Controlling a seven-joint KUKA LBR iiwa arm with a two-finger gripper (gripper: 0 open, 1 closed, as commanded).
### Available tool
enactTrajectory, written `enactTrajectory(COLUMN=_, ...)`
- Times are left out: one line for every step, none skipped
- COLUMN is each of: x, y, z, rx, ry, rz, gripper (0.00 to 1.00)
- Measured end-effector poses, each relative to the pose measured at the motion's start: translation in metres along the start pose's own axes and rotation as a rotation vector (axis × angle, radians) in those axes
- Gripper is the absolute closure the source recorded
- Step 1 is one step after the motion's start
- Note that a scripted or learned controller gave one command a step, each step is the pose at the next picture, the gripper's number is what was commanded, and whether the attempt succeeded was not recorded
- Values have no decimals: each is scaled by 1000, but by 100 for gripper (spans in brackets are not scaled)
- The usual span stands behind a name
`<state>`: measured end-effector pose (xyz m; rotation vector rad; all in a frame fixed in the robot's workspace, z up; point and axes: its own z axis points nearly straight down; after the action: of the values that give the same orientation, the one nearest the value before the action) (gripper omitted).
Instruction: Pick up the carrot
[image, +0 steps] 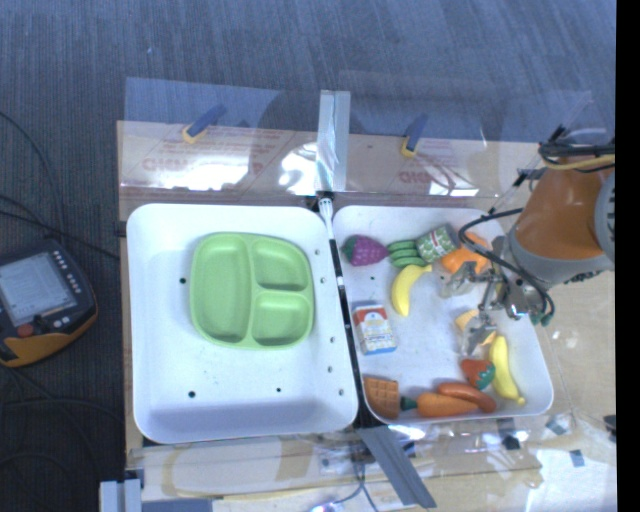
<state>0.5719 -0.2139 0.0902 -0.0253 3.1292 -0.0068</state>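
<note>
The carrot (447, 405) is orange with a green stub at its left end. It lies flat along the front wall of the right bin (420, 340), beside a red sausage-like toy (467, 391). My gripper (483, 322) hangs low over the right side of that bin, above and to the right of the carrot and well apart from it. It sits just over a small yellow piece (466, 320) and near a banana (504, 366). Nothing can be seen held in it.
The right bin also holds purple grapes (365, 250), green vegetables (404, 251), a small can (436, 243), an orange (463, 260), a second banana (403, 289), a milk carton (372, 328) and a brown waffle (380, 394). A green divided plate (251, 290) lies in the left bin.
</note>
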Motion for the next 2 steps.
enactTrajectory(x=5, y=4, z=-1, rx=3, ry=-3, rz=-140, gripper=0)
enactTrajectory(x=27, y=19, z=-1, rx=4, ry=-5, rz=-288, gripper=0)
